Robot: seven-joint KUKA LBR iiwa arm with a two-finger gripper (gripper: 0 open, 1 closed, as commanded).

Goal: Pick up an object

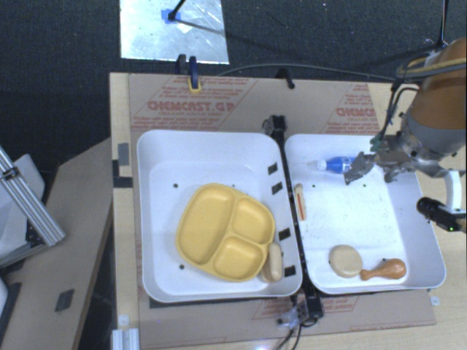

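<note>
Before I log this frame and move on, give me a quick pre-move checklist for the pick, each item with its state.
1. Gripper over the right bin: ok.
2. Target nearby: blue and white bottle lies just left of the fingertips: ok.
3. Finger opening: cannot tell.
4. Anything held: nothing seen between the fingers: not ok yet.
5. Other picks free: beige round piece touches the orange drumstick toy; orange stick hugs the bin wall: not ok.
6. Yellow divided plate in the left bin, apart from the arm: ok.

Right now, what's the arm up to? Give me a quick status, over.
Gripper above right bin, beside blue bottle. Nothing seen between fingers. Bottle lying flat, nothing on it.
</note>
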